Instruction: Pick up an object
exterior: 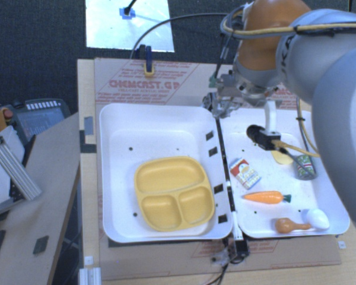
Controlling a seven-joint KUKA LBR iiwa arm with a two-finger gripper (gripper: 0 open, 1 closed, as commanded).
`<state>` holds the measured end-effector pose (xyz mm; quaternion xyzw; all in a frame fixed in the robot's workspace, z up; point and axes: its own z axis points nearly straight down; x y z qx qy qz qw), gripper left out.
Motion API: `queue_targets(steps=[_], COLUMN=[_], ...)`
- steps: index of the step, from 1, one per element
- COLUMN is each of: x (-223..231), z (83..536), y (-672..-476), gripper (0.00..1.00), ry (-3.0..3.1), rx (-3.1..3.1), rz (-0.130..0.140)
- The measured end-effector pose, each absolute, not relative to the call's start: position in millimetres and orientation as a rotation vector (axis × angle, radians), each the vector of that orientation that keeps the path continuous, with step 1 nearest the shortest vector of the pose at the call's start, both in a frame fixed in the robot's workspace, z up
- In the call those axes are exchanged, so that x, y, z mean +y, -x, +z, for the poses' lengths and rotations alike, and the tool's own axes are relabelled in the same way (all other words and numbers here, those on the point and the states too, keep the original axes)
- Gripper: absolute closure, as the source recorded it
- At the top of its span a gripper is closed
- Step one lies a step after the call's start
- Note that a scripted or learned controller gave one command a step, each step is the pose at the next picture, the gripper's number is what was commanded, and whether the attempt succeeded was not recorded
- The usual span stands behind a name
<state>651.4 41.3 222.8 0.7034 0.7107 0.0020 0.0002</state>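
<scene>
Over the far end of the bins' shared rim [221, 159], the gripper [224, 104] hovers, its opening impossible to judge, apparently mid-approach; next it must drop squarely onto, say, the carrot [266, 198] in the right bin [288, 180].

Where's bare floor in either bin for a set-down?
Left bin: bare strip between far wall and yellow divided tray, also left of it. Right bin crowded: small carton, carrot, white egg. Gripper over the divider's far end.
</scene>
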Motion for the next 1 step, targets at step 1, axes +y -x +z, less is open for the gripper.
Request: queue_targets(steps=[1], x=[95.1], z=[232.0], y=[-642.5], gripper=[1.00], ry=[-2.210], rx=[2.232], rz=[0.005])
